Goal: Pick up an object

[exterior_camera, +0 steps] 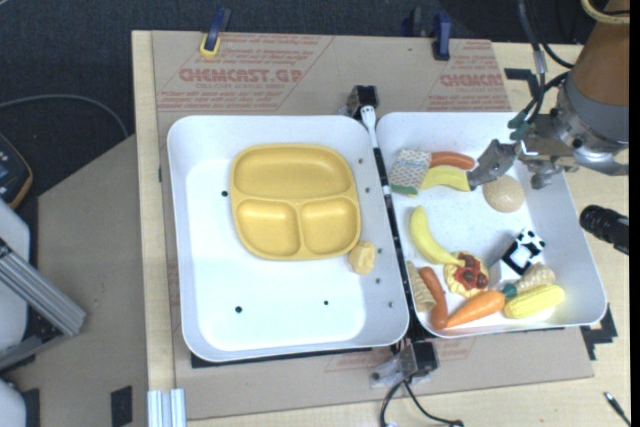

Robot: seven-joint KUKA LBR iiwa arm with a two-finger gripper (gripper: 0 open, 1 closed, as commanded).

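Over the right bin (590, 260), upper half: end effector (512, 165), fingers spread, nothing between them. Just below it lies a round beige ball (504, 194), smooth and matte, no long axis, the likeliest pick. Beside it to the left: a curved yellow banana (447, 179) and a red sausage (452, 158). Lower in the bin: a second banana (428, 237), a tapered orange carrot (475, 309), knobbly corn (534, 299). Left bin (195, 215): a yellow sectioned plate (295, 199), glossy plastic.
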